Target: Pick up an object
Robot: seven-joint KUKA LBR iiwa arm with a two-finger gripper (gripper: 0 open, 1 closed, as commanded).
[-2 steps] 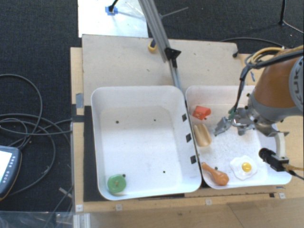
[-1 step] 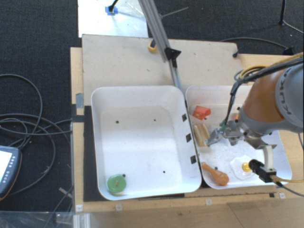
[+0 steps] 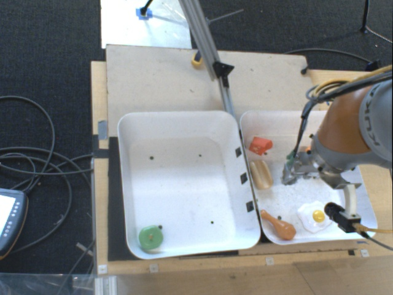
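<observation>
A grey and orange robot arm's claw [image 3: 291, 172], its state impossible to tell, is seen low in the right bin [image 3: 277, 119] between a bread roll [image 3: 262, 174] and fried egg [image 3: 314, 217], so bare floor could be grabbed instead of either.
</observation>
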